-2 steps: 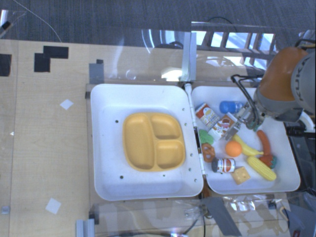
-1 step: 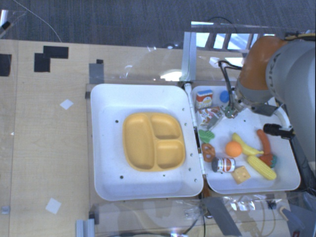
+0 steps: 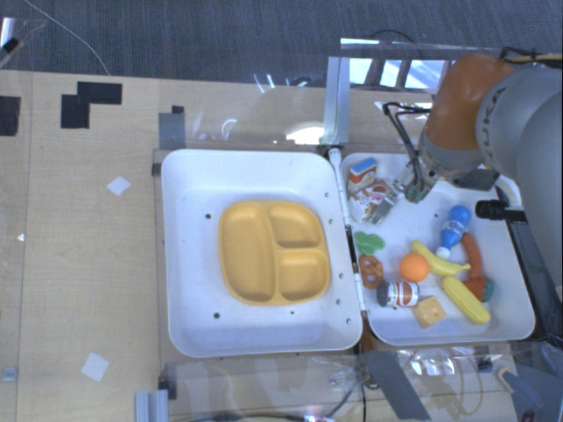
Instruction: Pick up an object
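Just jaws (image 3: 413, 189) beside snack packet (image 3: 376, 200).

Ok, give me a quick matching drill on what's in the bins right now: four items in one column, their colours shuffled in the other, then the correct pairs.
Items:
1. divided tray in the left bin
2. bottle in the right bin
3. round fruit
4. leafy piece near the divider

Colours:
A. green
B. orange
C. yellow
D. blue and white

Pairs: 1-C, 2-D, 3-B, 4-A
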Action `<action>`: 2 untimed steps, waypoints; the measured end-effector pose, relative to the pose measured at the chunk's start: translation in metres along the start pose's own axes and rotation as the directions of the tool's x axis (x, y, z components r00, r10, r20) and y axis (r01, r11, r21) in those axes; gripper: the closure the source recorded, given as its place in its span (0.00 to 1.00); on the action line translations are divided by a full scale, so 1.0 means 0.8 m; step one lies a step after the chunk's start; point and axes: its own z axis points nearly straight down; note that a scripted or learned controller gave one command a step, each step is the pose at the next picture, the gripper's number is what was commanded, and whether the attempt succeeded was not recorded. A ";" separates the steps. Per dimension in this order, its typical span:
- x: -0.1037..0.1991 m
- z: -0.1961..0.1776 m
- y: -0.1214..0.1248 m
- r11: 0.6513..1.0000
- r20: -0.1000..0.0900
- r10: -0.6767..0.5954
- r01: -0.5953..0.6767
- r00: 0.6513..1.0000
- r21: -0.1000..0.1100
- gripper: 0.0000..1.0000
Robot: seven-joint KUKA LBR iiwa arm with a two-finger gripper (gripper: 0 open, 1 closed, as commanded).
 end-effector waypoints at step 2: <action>-0.004 0.000 -0.010 0.989 -0.005 0.144 -0.144 0.990 -0.009 0.00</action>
